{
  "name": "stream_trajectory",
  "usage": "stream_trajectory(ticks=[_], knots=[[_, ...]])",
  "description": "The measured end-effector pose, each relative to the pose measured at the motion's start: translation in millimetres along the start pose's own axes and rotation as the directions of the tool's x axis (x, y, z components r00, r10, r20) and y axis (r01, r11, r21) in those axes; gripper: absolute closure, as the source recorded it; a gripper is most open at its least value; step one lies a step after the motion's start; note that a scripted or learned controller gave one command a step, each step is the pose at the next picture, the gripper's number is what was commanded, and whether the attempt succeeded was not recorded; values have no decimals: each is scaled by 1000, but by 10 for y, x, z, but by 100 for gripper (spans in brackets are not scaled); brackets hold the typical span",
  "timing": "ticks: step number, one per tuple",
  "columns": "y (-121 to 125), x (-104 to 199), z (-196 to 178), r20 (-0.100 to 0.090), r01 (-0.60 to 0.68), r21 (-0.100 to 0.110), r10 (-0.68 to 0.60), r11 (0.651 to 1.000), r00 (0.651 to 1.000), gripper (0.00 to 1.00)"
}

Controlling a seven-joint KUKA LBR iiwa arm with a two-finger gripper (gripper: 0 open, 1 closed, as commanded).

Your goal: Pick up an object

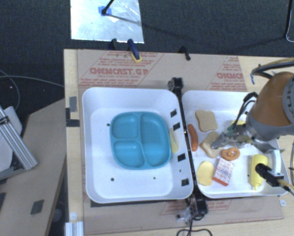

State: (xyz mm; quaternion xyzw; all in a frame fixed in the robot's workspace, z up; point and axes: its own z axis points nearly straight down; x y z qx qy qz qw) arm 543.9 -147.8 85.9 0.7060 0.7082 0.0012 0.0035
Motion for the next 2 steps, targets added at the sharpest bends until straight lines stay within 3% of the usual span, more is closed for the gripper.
stream_trajectory(ticks=[1,2], knots=[[102,140,-24,1,0,-3,0,1000,1000,0],[-361,-73,-5,-2,-6,2,6,1000,1000,0]])
